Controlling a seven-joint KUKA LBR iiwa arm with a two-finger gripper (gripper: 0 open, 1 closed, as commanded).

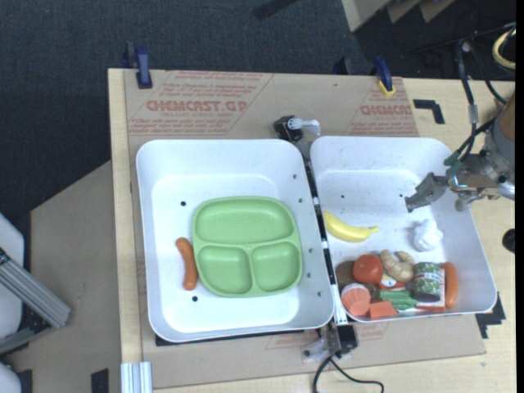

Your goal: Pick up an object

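Pincer [438, 193] hangs over the upper right part of the right bin [368, 150], reaching in from the right edge. One dark finger juts left toward the bin's middle, another part sits nearer the wrist; whether they are spread or pressed together cannot be told at this angle. Nothing is seen between them, and they touch no object.

Step in hand, as a judgement: approach. No grasp has been made, and the arm appears poised above the goods rather than down among them.

Candidates lie in the right bin. A white crumpled lump [426, 236] sits just below the pincer, nearest to it. A banana [350, 228] lies near the bin's left wall, apart from the rest. A crowded heap fills the lower part: tomato [368, 268], ginger-like root [399, 262], a green-labelled can [427, 277], a carrot [450, 283], and red pieces beneath.

Left bin [164, 170] holds a green divided tray [246, 246] with a sausage [187, 263] just beside its left edge. Both bins rest on the counter [205, 105].

Next move likely calls for descent onto a single free-standing item. The white lump or the banana look easier; the heap is packed tight, and fingers might snag neighbours there.
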